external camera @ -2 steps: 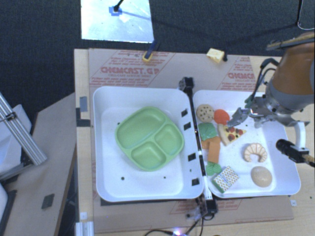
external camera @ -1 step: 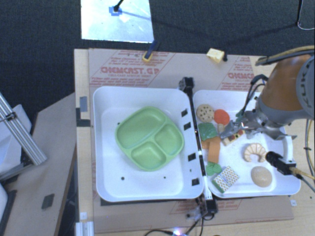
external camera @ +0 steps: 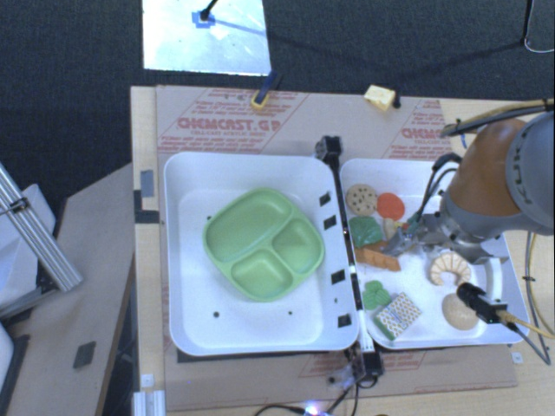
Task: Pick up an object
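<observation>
We see the hand [external camera: 406, 239] low in the right bin [external camera: 512, 332], at center right of the frame, down among the toy food. Can't tell its state from this angle. It sits just beside the orange carrot piece [external camera: 378, 257] and green leafy piece [external camera: 365, 230]; the cookie [external camera: 361, 199] and red tomato slice [external camera: 390, 205] are just above. The croissant [external camera: 449, 267], egg-like piece [external camera: 460, 311], patterned packet [external camera: 396, 314] and small green piece [external camera: 375, 295] lie lower right. The left bin [external camera: 186, 232] holds a green divided plate [external camera: 263, 243]. We judge the pick not done: nothing is visibly lifted; grasp and lift remain.
</observation>
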